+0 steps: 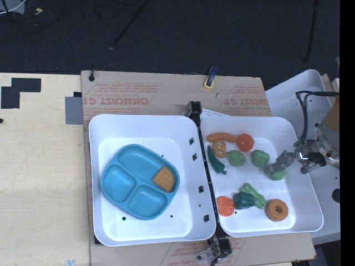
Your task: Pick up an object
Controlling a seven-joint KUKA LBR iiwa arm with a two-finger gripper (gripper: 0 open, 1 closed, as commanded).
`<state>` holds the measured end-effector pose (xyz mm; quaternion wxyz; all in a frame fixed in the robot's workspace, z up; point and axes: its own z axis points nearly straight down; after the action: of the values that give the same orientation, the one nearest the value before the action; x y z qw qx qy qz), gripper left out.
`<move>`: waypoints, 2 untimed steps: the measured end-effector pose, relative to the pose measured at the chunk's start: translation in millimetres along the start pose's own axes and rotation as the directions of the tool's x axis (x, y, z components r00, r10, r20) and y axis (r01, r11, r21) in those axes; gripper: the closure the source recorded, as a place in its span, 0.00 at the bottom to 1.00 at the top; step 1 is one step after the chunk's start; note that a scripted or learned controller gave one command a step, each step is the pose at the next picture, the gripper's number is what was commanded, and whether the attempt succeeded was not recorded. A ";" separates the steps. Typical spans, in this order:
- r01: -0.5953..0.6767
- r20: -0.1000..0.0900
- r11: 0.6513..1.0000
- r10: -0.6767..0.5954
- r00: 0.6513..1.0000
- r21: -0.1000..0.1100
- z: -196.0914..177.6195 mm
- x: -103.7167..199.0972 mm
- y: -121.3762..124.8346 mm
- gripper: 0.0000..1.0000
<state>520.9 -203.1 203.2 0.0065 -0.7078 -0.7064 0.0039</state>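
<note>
Green toy veg w/ end effector just above.

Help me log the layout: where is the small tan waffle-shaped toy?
In the camera view, the tan waffle-shaped toy lies in the left white bin, resting in the right-hand compartment of the blue divided plate.

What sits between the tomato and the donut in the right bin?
In the camera view, the green pepper lies just below the tomato. Further down, a bare white stretch of bin floor runs to the donut.
</note>
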 end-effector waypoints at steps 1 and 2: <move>0.002 0.004 1.000 -0.002 1.000 -0.013 -7.0 -0.2 2.8 0.00; 0.003 0.002 1.000 -0.003 1.000 -0.008 48.5 -5.3 11.0 0.00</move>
<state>531.2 -208.2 154.5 0.0031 -0.7067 -0.7075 0.0016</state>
